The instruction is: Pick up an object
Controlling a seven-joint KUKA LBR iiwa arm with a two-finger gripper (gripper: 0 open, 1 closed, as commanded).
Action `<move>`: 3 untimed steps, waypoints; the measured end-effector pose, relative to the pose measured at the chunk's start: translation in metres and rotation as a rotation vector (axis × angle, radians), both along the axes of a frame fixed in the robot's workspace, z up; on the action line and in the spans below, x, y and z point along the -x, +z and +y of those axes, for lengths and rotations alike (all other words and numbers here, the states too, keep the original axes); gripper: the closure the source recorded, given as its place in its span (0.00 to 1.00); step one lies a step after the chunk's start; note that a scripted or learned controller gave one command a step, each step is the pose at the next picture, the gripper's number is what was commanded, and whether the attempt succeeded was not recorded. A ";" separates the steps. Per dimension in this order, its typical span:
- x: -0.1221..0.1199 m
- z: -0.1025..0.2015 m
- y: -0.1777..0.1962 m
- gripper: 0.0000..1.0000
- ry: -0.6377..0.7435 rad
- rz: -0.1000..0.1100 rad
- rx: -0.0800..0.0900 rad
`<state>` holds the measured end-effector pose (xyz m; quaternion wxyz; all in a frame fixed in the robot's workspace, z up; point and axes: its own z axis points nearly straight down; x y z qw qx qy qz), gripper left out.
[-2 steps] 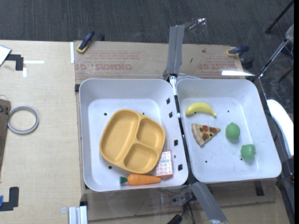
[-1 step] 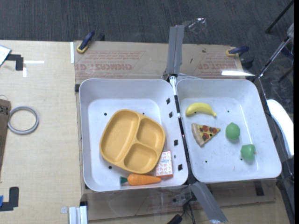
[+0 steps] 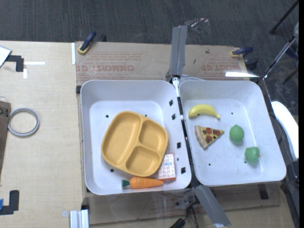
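The right bin (image 3: 266,103) holds a yellow banana (image 3: 204,111) near its back left. A pizza slice (image 3: 208,135) lies just in front of the banana. A round green fruit (image 3: 236,133) sits to the right of the slice, and a smaller green object (image 3: 252,154) lies nearer the front right corner. In the left bin (image 3: 90,127) a yellow divided plate (image 3: 135,143) fills the middle. An orange carrot (image 3: 144,183) lies along the front wall, and a small pink and white packet (image 3: 167,168) rests between the plate and the carrot.
A roll of tape (image 3: 22,122) lies on the wooden bench to the left of the bins. Cardboard (image 3: 123,65) with blue clamps (image 3: 86,42) lies behind both bins. A grey bar (image 3: 178,51) rises at the back between them.
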<state>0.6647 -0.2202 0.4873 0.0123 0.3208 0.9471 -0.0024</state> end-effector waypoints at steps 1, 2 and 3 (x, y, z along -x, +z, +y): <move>-0.001 0.000 0.009 1.00 0.001 -0.004 0.002; -0.003 0.000 0.018 1.00 0.003 -0.007 0.004; -0.004 0.000 0.026 1.00 0.004 -0.010 0.007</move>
